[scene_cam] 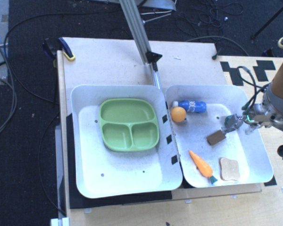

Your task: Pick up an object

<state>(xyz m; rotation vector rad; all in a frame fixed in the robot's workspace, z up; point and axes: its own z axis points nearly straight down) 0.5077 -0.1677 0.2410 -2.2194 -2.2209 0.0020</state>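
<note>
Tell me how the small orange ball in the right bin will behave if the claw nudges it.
The small round orange ball will probably roll at a light touch, being round. It touches the blue bottle lying on its side, which may block it that way. It looks light, so it may slip out sideways.

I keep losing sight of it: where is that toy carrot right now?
The carrot lies in the right bin near its front edge, just left of the beige bread slice and below the brown block.
</note>
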